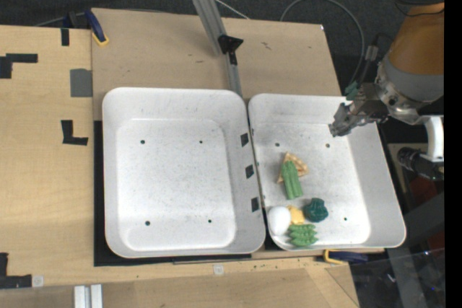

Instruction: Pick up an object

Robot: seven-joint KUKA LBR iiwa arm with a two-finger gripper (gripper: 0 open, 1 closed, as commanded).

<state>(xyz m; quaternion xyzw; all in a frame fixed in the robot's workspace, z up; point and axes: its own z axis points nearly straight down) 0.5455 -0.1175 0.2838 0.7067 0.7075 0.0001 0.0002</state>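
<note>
Pincer [342, 125] hanging over the upper right part of the right bin [375, 177], near its rim; too dark and small to tell its opening, so left unjudged. Nothing seen between its tips.

Likeliest target: green elongated toy [291, 180], lying flat mid-bin, well apart from the pincer, resting across a tan piece [296, 164]. Long axis nearly up-and-down in the camera view, tilted slightly, upper end toward the tan piece, lower end toward the near-corner cluster.

Probable trouble from here:
- Closing along the long axis rather than across it, so sliding off the ends.
- Catching the tan piece together with the toy, since touching.
- Near corner crowded: white egg-like ball [279, 218], yellow bit [297, 215], dark teal lump [315, 210], light green toy [302, 234], packed against the wall; little room for tips, likely nudging instead of gripping.

Left bin [115, 155] beside it.
</note>
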